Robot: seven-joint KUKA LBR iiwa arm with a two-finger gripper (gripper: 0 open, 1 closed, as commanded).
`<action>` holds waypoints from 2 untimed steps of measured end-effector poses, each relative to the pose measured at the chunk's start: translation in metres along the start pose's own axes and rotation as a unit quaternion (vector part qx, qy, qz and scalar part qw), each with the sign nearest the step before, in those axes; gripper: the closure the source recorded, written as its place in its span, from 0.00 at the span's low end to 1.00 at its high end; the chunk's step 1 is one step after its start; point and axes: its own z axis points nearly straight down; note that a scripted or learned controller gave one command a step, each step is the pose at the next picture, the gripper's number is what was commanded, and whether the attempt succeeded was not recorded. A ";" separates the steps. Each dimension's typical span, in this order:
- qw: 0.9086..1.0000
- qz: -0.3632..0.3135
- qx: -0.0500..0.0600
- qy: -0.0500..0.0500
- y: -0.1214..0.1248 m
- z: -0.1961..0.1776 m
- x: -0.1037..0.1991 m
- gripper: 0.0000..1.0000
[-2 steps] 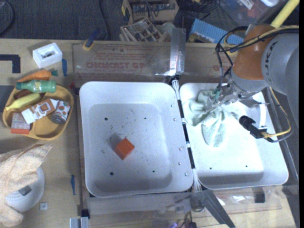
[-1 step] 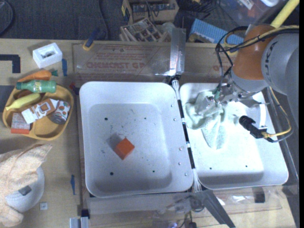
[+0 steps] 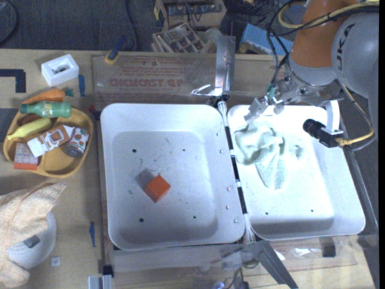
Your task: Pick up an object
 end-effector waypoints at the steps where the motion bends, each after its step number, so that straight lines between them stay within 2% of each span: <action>1: 1.000 -0.013 0.001 0.000 0.001 0.000 0.005 0.00; 2: 1.000 -0.009 -0.002 -0.001 -0.032 0.097 -0.020 0.00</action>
